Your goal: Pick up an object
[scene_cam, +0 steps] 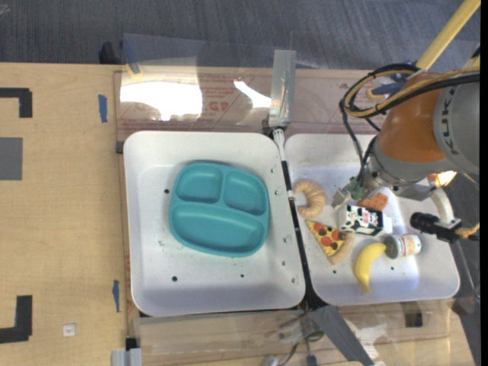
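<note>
The right bin (435,280) holds several small items. A tan ring-shaped pastry (311,197) lies by its left wall, with a pizza slice (330,240) below it. A black-and-white carton (360,219) sits mid-bin, and an orange piece (375,202) lies just above it. A banana (368,263) and a small can (404,245) rest toward the front. My gripper (356,194) hangs low over the bin under the orange wrist band, just above the carton and right of the pastry. Nothing is visibly held in it.
In the left bin (145,227) lies a teal divided plate (220,208). A clear divider (281,90) rises at the back between the bins. Cables loop above the arm (415,128) at the right. Wooden bench surface lies to the left.
</note>
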`<state>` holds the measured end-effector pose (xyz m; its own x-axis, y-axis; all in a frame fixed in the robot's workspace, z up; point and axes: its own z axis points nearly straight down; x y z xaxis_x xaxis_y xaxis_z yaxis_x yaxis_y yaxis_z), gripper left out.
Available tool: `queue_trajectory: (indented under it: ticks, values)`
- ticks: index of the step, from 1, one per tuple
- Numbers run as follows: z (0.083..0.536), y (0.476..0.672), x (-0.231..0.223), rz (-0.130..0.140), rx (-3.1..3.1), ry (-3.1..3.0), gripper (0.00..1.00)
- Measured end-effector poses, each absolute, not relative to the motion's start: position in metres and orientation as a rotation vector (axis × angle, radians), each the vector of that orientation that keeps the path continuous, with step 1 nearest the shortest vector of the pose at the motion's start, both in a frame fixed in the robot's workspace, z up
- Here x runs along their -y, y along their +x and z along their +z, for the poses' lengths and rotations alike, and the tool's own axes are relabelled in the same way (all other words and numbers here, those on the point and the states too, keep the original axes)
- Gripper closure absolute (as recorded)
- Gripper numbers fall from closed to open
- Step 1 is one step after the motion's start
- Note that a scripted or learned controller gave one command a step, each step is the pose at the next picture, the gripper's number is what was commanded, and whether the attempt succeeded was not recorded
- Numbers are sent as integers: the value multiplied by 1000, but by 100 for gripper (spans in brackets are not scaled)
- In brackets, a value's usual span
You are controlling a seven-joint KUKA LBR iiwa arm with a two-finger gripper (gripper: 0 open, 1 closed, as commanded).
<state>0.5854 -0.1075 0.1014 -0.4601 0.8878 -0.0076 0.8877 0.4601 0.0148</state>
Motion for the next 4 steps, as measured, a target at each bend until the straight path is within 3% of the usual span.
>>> queue_trajectory:
  ticks: [1, 2, 3, 4]
  values:
    - [88, 610, 115, 6, -2208, 2229, 100]
    - [88, 560, 217, -3, -2340, 2087, 100]
    - [89, 580, 137, 12, -2047, 2375, 100]
    - [88, 582, 139, 11, -1406, 2806, 100]
